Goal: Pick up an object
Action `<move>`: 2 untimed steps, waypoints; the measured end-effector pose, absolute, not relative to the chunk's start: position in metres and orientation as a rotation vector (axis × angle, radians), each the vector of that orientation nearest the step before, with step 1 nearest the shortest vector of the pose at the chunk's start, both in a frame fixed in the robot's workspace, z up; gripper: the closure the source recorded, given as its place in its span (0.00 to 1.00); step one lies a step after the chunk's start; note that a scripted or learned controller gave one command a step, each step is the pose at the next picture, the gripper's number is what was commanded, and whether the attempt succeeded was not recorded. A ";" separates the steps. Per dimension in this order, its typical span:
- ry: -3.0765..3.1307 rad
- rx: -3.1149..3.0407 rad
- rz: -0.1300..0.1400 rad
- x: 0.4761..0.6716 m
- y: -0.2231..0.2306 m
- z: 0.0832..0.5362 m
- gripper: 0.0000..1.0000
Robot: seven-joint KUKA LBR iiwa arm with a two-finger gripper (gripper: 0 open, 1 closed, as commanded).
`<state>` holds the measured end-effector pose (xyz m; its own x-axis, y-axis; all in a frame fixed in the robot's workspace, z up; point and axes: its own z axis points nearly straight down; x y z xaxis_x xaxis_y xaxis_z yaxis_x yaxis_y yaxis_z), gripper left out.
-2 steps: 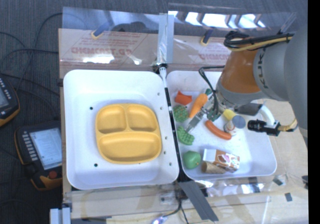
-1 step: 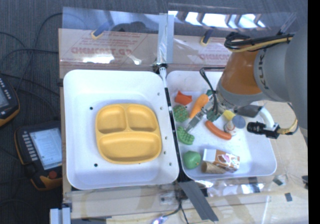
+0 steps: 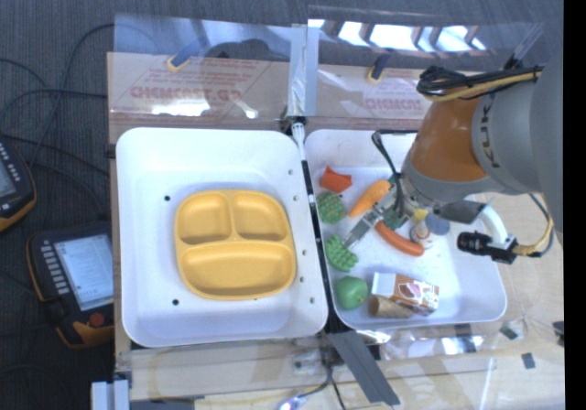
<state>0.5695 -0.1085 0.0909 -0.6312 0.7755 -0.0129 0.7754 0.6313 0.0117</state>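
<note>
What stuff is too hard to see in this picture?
- Claw, camera view: the arm's wrist covers it, so open or shut is unclear.
- Small bottle-like thing: too small to name.
- Carton: print too blurry to read.
- Right bin: far corner hidden under the arm.

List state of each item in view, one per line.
yellow tray: flat in the left bin, compartments bare
right bin: holds the toy food
claw: low in the right bin over the carrots
orange carrot: lying beside the claw
red carrot: lying flat
green apple: resting loose
small carton: on its side
</note>
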 end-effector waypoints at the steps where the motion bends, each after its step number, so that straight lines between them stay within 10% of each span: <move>1: 2.722 1.537 0.012 0.571 -0.104 0.091 0.00; 2: 2.721 1.535 0.014 0.572 -0.104 0.101 1.00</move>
<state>0.5717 -0.1037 0.1010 -0.5169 0.8560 -0.0105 0.8558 0.5170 0.0161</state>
